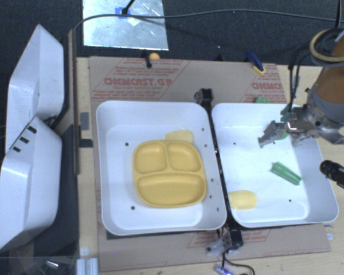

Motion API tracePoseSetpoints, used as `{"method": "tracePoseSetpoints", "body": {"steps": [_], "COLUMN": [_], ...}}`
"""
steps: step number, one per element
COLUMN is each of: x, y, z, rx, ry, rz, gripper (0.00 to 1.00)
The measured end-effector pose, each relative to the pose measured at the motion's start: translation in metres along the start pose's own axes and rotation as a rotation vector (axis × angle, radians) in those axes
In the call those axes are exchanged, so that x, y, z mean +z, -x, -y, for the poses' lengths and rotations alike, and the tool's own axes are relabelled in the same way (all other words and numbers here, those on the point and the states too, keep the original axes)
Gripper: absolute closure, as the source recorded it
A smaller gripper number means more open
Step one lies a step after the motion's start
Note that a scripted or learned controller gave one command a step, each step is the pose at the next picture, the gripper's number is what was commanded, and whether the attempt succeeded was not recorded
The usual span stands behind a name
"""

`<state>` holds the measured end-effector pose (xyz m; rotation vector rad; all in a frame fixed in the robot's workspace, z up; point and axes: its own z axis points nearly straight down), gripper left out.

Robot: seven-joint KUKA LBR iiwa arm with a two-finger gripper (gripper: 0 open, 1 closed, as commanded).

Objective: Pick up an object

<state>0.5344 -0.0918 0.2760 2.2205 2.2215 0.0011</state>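
Two white bins sit side by side on the surface (178,76), which looks like a brown board with red print on it. The left bin (112,153) holds a yellow divided tray (169,173) with three compartments, lying flat near the middle. Tucked just behind the tray's far right corner is a pale yellow piece (179,135); the tray rim seems to cover part of it, so its full shape is hard to make out.

The right bin (241,125) has two loose things in it. A green block (286,173) lies tilted toward the right side, and a yellow oval lump (242,199) sits near the front left corner, close to the wall shared with the other bin. They're well apart from each other.

The gripper (272,135) hangs over the far right part of the right bin, pointing left, above and behind the green block and not touching it. It's a small greyish blur from this angle, so I honestly can't tell how it's set, and nothing shows up caught in it. The arm (332,79) behind it is cut off by the right edge, with the orange section and some black cables visible.

A small green bit (261,100) pokes out just beyond the far rim of the right bin, mostly hidden. Over on the left, a white casing (28,148) runs out of frame.
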Motion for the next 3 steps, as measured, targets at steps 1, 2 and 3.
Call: {"method": "tracePoseSetpoints", "body": {"steps": [1,2,3], "x": [-0.042,-0.075,-0.140], "y": [0.022,0.062,0.076], "z": [0.021,0.039,-0.005], "rx": [0.002,0.004,0.000], "ry": [0.004,0.003,0.004], "rz": [0.001,0.001,0.001], "gripper": [0.00,0.00,0.00]}}
